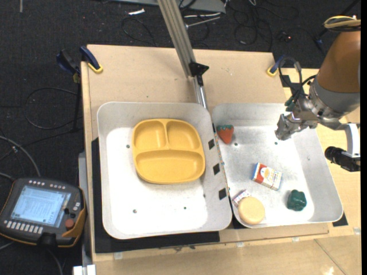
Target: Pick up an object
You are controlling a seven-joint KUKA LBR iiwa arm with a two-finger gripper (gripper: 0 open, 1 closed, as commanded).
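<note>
Your surface (172,73) carries two shallow white bins side by side. The left bin (114,211) holds a yellow divided plate (169,151); the right bin (312,153) holds the pickable things. The arm (341,67) comes in from the right, and its end effector (284,129) hangs over the upper part of the right bin, above bare bin floor. You cannot tell how far it is open from this angle, and nothing shows in its grip.

Any object counts, so pick the easiest. The round tan piece (251,210) sits at the bin's lower left, close against the rim, which leaves little room on that side. The small carton (267,176) lies near the middle with free floor all round; it looks like your best target. Square the end effector to its narrower faces and descend straight. The green toy pepper (296,200) lies lower right, lumpy and likely to slip. The toy strawberry (226,133) is smallest and tucked by the bin's left wall, so leave it.
</note>
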